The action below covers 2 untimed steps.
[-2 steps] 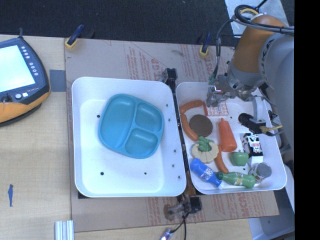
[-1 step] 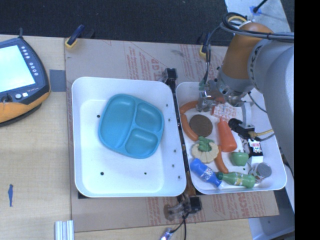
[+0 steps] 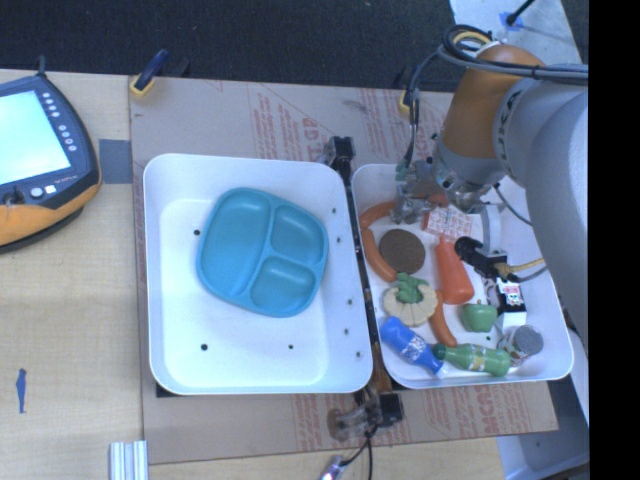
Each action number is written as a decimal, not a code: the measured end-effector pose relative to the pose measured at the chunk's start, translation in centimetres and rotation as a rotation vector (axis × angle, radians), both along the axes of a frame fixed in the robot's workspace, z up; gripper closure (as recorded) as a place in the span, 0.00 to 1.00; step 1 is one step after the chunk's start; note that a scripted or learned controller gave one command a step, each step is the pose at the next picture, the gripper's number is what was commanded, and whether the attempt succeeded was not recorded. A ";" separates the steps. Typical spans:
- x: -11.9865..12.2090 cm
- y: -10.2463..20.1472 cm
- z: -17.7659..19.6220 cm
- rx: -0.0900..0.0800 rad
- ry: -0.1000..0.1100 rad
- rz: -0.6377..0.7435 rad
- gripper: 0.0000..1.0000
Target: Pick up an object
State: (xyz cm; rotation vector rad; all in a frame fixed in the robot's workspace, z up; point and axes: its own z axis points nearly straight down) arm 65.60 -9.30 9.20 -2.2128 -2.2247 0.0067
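My gripper [image 3: 412, 208] hovers over the right bin's [image 3: 555, 368] upper end; brown disc [image 3: 402, 250] sits just below it in frame. Can't tell its state.

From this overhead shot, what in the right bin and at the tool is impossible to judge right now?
- Tool: in the camera view, too small and cluttered to tell open from shut.
- Far corner of the right white bin: covered by the orange-banded arm.
- Small grey round object: too small to identify.
- Green plastic bottle: label unreadable, blurred.
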 end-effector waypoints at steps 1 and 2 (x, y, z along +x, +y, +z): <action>0.0 0.0 0.0 0.000 0.000 0.000 0.00; 0.0 0.1 0.0 0.000 0.000 0.000 0.00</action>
